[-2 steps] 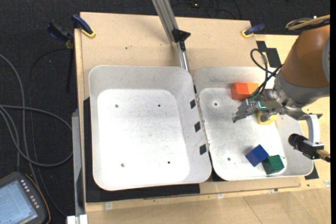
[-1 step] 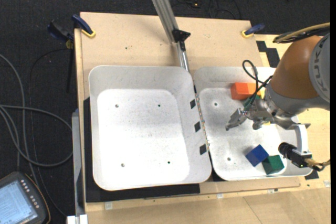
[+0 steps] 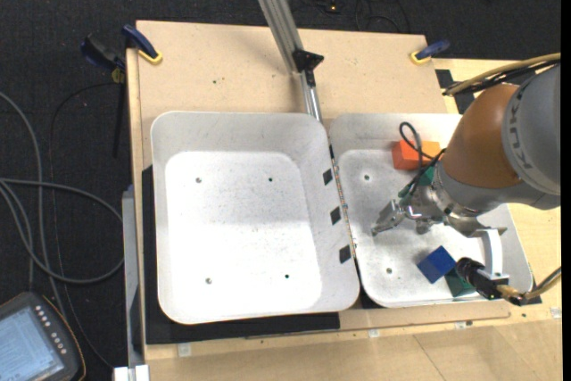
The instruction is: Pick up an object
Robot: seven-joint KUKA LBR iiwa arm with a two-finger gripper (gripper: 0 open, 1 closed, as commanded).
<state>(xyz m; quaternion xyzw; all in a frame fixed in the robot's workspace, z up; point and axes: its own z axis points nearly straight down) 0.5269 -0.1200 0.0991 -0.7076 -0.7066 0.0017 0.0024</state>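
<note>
There are two white bins side by side on a light brown bench (image 3: 223, 67). The big grey and orange arm (image 3: 500, 138) comes in from the right and bends down over the right bin (image 3: 370, 277). The gripper (image 3: 390, 220) is low in the middle of this bin and points toward the left. It is shiny and small from up here, so I cannot tell if it is wide or narrow, and I cannot see anything held in it. The things to pick up are all in the right bin. An orange block (image 3: 406, 156) sits near the far side of the bin, up above the gripper and apart from it. A blue block (image 3: 437, 264) lies near the front side, just to the right of the gripper and a bit below it, but not touching it. A small green thing (image 3: 459, 285) peeks out right next to the blue block, at the front rim, and part of it is hidden. The left bin (image 3: 236, 219) has little dark specks on its white floor. A long grey pole (image 3: 272, 0) leans in from the top and ends where the two bins meet. A blue and yellow clamp (image 3: 141, 45) grips the far left corner of the bench, and another clamp (image 3: 430, 52) grips the far right corner.
</note>
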